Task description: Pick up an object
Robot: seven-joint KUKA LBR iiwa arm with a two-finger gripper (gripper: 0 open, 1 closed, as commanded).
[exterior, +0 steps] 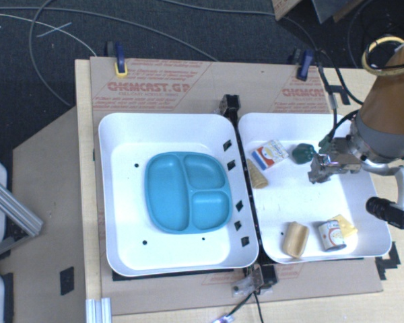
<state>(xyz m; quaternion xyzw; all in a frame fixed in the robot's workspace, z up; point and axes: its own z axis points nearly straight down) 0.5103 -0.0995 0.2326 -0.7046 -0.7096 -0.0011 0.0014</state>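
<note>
Two shallow white bins sit side by side on a brown board. The left bin [114, 200] fills the middle-left of the frame and holds a blue divided plate [187, 192] lying flat near its centre, with three compartments facing up.

The right bin [289, 210] holds several small things. Near its upper left lies a small white packet with red and blue print [268, 155]. Just below and left of it, close to the wall between the bins, lies a tan cone-shaped piece [256, 175]. A dark green round object [302, 154] rests in the upper middle of this bin. Toward the lower edge lie a tan cylinder [295, 239] on its side and, to its right, a small grey can with a yellow piece against it [332, 233].

The arm [387, 106] comes in from the right edge of the frame, and its gripper [321, 169] hangs over the upper right part of the right bin, just right of and below the green object. Whether the claw is apart or together cannot be told; nothing is visibly caught in it.
</note>
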